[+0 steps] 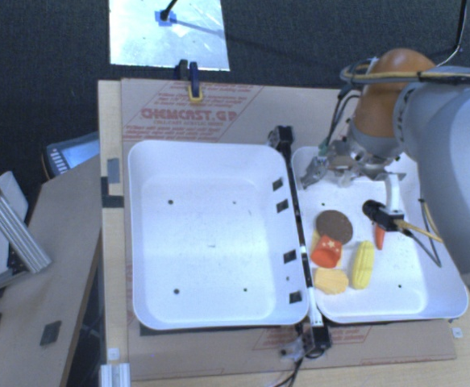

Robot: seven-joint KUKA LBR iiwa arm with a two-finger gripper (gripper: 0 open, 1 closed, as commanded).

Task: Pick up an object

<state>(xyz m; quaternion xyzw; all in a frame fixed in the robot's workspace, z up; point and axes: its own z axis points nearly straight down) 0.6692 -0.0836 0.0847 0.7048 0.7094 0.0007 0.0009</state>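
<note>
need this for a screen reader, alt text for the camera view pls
A grey robot arm reaches from the right over the right bin, which holds a brown disc, a corn cob, and orange and yellow toy food. The left bin sits beside it.

Five small things in the right bin (428, 297), bunched in its left half, toward the near side. Farthest of the bunch: a brown disc (334, 225), lying flat. Just near-left of it, touching or almost so: an orange-red block (326, 251). Nearer still, against that block: a pale yellow lump (331, 280), rounded, low. Right of the lump, touching it: a yellow corn cob (363, 264), lying lengthwise near-to-far, slightly tilted. Right of the disc, a little apart: a small orange carrot (379, 235), tip pointing near, partly hidden by dark hardware above it.
</note>
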